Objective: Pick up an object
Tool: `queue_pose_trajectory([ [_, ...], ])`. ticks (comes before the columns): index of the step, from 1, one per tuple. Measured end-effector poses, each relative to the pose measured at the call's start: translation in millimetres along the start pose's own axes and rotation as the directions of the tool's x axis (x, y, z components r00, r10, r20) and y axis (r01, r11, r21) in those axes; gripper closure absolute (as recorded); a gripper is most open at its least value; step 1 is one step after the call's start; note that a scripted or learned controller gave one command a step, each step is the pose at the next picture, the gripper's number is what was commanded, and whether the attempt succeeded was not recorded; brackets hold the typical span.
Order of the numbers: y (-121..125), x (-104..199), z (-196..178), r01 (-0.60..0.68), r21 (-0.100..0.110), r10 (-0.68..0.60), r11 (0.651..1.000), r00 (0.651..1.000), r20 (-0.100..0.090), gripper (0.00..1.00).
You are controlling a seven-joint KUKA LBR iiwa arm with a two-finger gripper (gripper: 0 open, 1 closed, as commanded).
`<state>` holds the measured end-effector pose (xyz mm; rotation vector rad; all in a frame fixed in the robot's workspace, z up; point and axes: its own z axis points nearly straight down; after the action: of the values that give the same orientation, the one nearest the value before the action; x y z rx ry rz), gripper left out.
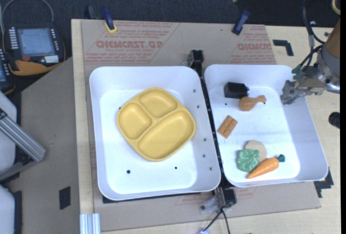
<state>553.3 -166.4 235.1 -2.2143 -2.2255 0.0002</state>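
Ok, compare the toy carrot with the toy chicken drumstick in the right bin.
The carrot is bright orange with a green tip; the drumstick is brown. The carrot lies near the bin's front beside a green leafy piece; the drumstick lies farther back beside a black block. Both lie flat in the right bin.

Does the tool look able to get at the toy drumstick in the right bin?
Probably yes: the tool hangs over the right bin, with bare floor between it and the drumstick; the black block sits on its far side.
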Motion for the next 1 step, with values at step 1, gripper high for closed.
queue_pose_trajectory([
  [1,27.1,51.3,6.1,0.001,-0.005,-0.001,1.000,1.000,0.002,1.00],
])
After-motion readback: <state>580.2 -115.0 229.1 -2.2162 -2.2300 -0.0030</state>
